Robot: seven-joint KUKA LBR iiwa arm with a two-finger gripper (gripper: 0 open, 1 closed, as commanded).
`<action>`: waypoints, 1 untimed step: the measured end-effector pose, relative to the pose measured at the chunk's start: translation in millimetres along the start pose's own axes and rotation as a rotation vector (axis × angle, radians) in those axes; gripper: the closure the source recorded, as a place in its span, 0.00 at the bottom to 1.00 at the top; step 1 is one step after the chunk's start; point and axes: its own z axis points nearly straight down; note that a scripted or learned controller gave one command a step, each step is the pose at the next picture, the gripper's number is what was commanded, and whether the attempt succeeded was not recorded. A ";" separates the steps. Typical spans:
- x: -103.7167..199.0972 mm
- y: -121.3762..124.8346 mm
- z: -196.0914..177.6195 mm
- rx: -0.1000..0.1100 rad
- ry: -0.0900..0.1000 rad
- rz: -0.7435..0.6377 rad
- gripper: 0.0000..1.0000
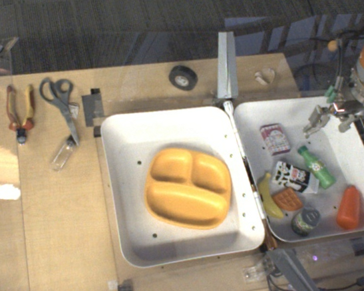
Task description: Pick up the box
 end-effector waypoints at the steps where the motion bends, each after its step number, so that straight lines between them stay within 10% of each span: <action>1: 39.2 46.2 88.4 0.002 0.001 0.062 0.00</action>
